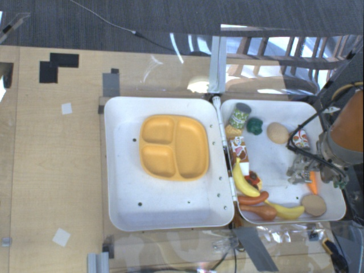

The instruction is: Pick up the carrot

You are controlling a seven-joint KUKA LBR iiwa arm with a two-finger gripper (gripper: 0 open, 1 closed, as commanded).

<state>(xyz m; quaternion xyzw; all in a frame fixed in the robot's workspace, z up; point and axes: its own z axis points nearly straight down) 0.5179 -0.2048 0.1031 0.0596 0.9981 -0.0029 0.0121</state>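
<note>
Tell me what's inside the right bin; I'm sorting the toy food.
In the right bin: the carrot beside the tool, two bananas, sausages, two potatoes, a green item, packets. The arm covers the far-right part.

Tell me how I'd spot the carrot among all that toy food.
Look in the right-hand bin, toward its right side beside the gripper. The carrot is the small thin orange stick lying just above a round tan potato. It is the only slim, bright orange piece there.
</note>
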